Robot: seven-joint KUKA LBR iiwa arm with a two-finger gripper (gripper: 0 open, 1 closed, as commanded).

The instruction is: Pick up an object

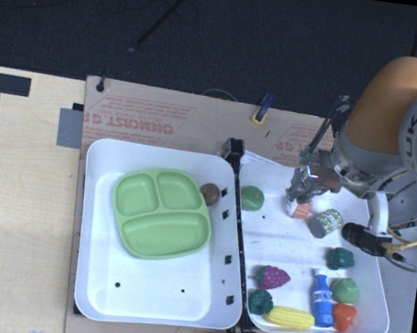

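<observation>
Camera view: the grey arm reaches in from the right, its claw [299, 194] low in the right bin [275, 237], just above a small orange and white object [300, 210]; whether the claw grips it cannot be told. Nearby lie a green ball [252, 198] and a grey-green can [325, 222]. The left bin [95, 261] holds a green divided tray [162, 214].

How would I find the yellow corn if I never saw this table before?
Look in the right white bin, the one holding the small toys, and go to its front edge. The corn lies flat there, between a dark green toy and a blue bottle. It is the only yellow, long, bumpy thing in the bin.
</observation>
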